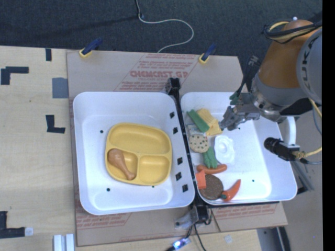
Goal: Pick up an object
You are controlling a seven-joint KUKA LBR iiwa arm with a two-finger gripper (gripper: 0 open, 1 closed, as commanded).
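Note:
My gripper [229, 123] hangs over the right bin [272, 171], near its upper middle, just right of a yellow wedge [210, 122] and a green pod [197, 120]. Nothing shows between its fingers. Below it lie a white lump [225, 148], a spotted cookie [197, 141], a green bean [210, 157], an orange-red carrot [213, 168], a brown patty [212, 185] and a red pepper [232, 190]. The left bin [89, 140] holds a yellow divided plate [149, 140] with a chicken drumstick [122, 163] in its left compartment.
Both bins rest on a cardboard sheet [152, 72] held by blue-and-yellow clamps [90, 47]. A black divider [180, 135] runs between the bins. A white cable [167, 25] loops across the dark floor behind. The right bin's right half is bare.

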